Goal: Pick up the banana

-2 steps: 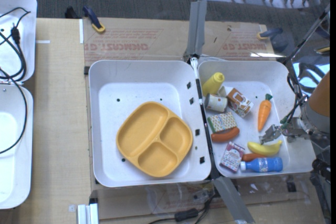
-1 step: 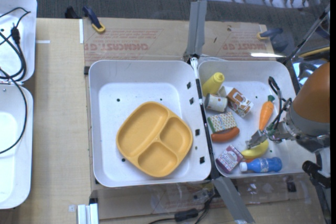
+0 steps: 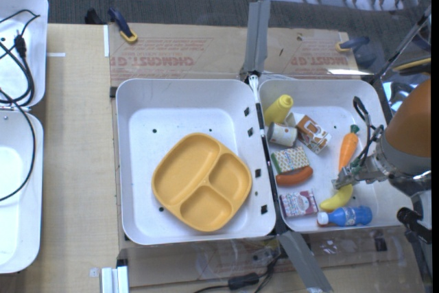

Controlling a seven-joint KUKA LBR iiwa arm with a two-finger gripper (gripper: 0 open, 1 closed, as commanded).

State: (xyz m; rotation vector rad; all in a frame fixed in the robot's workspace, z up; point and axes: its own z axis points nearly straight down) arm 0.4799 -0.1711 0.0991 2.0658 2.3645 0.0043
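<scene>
The yellow banana (image 3: 338, 200) lies near the front right of the right bin (image 3: 322, 91), between a carrot (image 3: 348, 149) and a blue bottle (image 3: 346, 217). My gripper (image 3: 346, 180) comes in from the right and is low over the banana's upper end, either touching it or just above it. The orange-banded arm (image 3: 416, 121) hangs over the bin's right rim and hides that side of the bin.
The right bin also holds a yellow squeeze bottle (image 3: 280, 108), a small can (image 3: 282, 135), a juice carton (image 3: 313, 134), a green box (image 3: 291, 160), a sausage (image 3: 293, 177) and a pink carton (image 3: 299, 203). A yellow divided plate (image 3: 202, 182) lies in the left bin (image 3: 137, 147).
</scene>
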